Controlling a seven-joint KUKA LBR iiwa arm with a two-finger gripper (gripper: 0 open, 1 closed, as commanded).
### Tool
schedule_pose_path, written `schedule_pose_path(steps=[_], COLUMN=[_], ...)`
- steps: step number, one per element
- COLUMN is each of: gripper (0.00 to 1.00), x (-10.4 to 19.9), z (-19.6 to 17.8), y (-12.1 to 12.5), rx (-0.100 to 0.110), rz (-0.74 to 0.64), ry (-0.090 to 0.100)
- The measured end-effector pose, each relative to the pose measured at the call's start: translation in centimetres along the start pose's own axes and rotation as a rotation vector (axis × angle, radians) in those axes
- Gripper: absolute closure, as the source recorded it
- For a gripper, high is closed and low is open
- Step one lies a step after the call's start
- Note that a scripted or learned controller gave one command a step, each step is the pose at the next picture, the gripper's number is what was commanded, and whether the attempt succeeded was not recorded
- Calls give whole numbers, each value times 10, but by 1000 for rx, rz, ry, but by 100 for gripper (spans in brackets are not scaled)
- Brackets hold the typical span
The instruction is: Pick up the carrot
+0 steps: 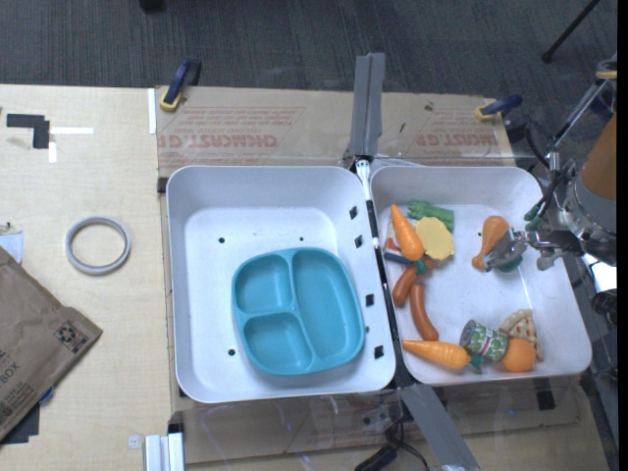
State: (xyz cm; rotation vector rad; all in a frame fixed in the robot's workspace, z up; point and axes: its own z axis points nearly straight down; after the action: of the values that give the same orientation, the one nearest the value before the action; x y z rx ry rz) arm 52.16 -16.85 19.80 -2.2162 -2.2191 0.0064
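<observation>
Nearest us, along the near wall of the right bin (579,356), there's a carrot (435,353) lying on its side, tip pointing left, right beside a little green-labelled can (483,341) and some orange fruit (518,356). A second carrot (405,232) sits toward the far left corner, leaning against a yellow piece (435,238) with green stuff (432,211) behind it. A couple of sausages (420,307) lie between the two. So the toys are heaped loosely, probably just dumped in to give the program a jumble to pick from.

Gripper (508,253) is low in the right half of that bin, by an orange drumstick-looking thing (491,235), well apart from either carrot. Can't tell if the jaws are apart or together, too blurry.

Left bin (186,263) holds a blue divided plate (294,310), likely the drop spot.

Writing: the cardboard (245,130) under the bins has faded red print I can't read. The brown box (34,337) at left shows "BOX". A tape roll (98,243) sits on the bench (78,165).
</observation>
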Motion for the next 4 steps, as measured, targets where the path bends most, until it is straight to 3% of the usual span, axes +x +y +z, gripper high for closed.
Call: schedule_pose_path(steps=[1, 2, 3, 4], gripper=[0, 0, 100, 100], x=[-10, -50, -52, 36], z=[2, 105, 98, 105], y=[96, 96, 96, 70], rx=[-2, -1, -2, -10], rz=[-32, -275, -272, -170], ry=[-2, 5, 1, -1])
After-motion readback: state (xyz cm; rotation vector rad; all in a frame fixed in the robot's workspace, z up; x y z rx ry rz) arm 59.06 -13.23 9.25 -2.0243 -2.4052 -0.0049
